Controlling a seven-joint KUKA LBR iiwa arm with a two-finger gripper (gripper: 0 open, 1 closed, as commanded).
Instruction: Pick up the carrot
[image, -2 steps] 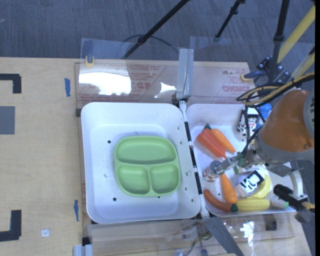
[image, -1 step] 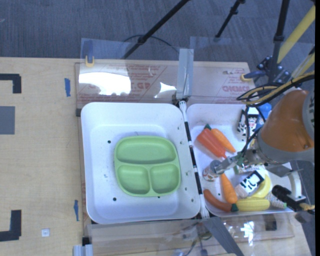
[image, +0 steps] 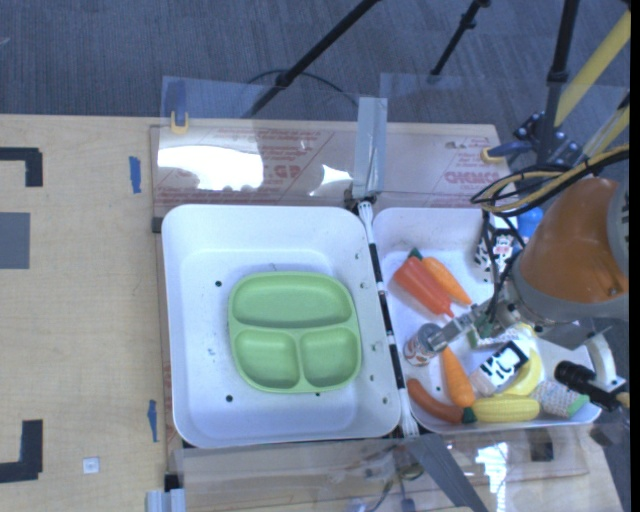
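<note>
The wooden tabletop (image: 70, 330) stretches across the left, bare apart from a few black marks and bits of blue tape. Next comes the left bin (image: 190, 250), a shallow white tray, and a green divided plate (image: 295, 330) lies flat in its middle, with one long compartment at the top and two smaller ones below. A raised rim separates it from the right bin (image: 425, 222), which is crowded with toy food. Near the top of that bin lie two larger orange carrots (image: 430, 283), side by side and slanted. Below them the gripper (image: 428, 342) reaches in from the right, its metal tip low in the bin; whether the jaws are apart or together cannot be told. Just beside the tip, to its lower right, lies the carrot (image: 456, 376), a small orange one pointing toward the near edge of the bin, apart from the jaws. A red-orange sausage-shaped piece (image: 432, 402) lies along the near rim, touching a yellow banana (image: 508, 402). The grey arm (image: 570, 250) with its orange band covers the bin's right side.
</note>
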